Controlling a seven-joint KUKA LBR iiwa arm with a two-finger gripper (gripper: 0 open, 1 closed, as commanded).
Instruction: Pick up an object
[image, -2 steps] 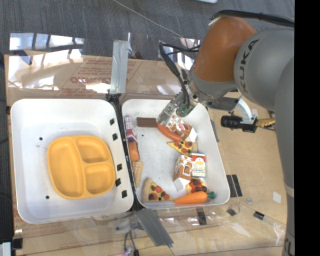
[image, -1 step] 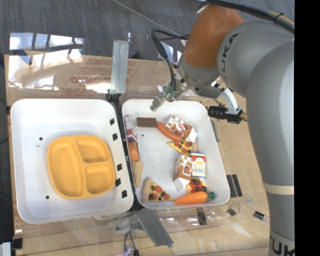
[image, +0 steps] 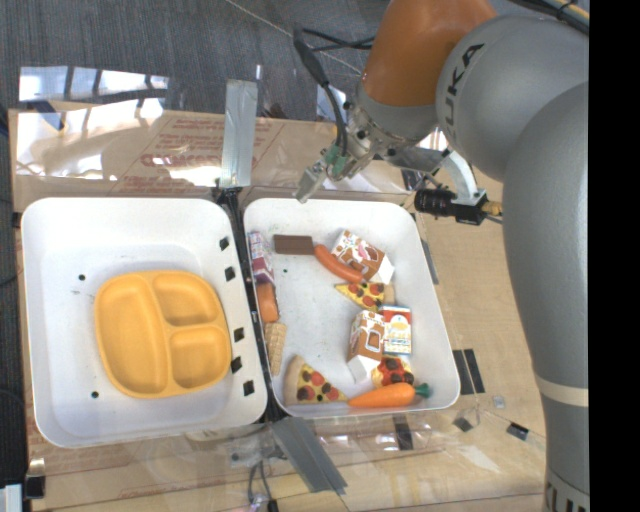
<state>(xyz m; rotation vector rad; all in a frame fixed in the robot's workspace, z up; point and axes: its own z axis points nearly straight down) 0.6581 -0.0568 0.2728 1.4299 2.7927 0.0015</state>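
- Camera view: the pincer hangs over the far rim of the right bin, near its far-left corner; whether it is released or clenched I cannot tell.
- The right bin holds toy food: a brown bar at the far-left corner, a carrot and a pizza slice along the near edge, small cartons in the middle.
- The left bin carries a yellow divided tray at its centre.

Grey KUKA arm reaching in from the right, orange band sitting above the wrist, gripper pointing down-left, hanging with nothing between its fingers
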